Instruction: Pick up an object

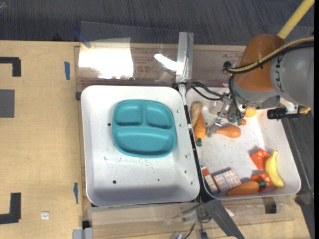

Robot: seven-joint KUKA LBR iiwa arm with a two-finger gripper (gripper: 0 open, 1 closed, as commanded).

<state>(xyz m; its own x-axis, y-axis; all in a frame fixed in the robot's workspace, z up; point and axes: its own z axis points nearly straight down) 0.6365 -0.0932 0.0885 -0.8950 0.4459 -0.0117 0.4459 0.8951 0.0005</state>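
Where bins (94, 133) sit: wood bench (35, 133), grey carpet (149, 4).

You are seeing a teal divided plate (144, 128) sitting in a white bin (94, 178), an orange carrot (199, 128) lying just left of the gripper (218, 126), a yellow banana (273, 169) below it.

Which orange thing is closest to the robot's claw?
The orange drumstick-shaped toy, right beside the gripper. The carrot lies along the bin's left wall; another orange piece lies at the front edge.
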